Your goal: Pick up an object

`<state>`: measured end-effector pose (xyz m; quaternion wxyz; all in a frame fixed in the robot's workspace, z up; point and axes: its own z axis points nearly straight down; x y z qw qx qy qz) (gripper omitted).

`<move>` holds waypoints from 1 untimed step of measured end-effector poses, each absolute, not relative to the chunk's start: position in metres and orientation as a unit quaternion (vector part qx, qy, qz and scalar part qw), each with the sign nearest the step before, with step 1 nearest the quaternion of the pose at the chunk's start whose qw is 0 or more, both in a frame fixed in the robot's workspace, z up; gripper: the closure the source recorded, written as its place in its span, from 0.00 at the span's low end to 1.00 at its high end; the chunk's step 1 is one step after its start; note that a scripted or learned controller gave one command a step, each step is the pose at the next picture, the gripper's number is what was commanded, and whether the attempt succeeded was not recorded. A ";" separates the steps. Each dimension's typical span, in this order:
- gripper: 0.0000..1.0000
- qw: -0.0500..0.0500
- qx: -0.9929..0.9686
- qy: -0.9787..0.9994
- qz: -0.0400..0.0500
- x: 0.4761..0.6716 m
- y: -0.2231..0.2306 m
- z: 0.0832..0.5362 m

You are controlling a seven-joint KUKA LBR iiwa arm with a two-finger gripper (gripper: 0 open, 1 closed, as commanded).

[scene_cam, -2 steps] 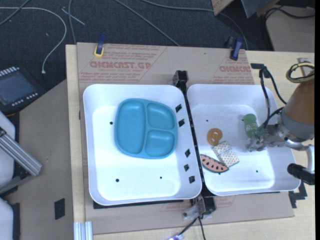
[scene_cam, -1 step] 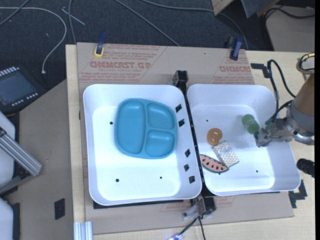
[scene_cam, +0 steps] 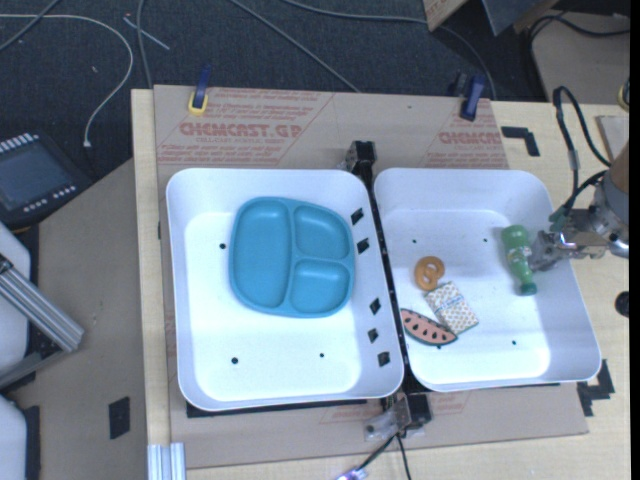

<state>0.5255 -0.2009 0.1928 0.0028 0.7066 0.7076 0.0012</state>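
Green bottle (scene_cam: 518,258) lay at the frame's right, the tool (scene_cam: 552,247) just beside it; its grip I couldn't tell. Approach seemed underway; closing around it looked next.

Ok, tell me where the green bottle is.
The green bottle lies in the right bin, near its right wall, right of the pretzel, with the gripper at its side.

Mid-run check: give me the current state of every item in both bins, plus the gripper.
Blue divided plate: flat in the left bin, compartments bare.
Green bottle: lying on its side in the right bin, next to the gripper.
Pretzel: lying flat.
Patterned packet: flat, touching the watermelon slice.
Watermelon slice: flat.
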 end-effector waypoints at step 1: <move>1.00 0.004 0.707 0.708 0.002 0.527 -0.201 0.247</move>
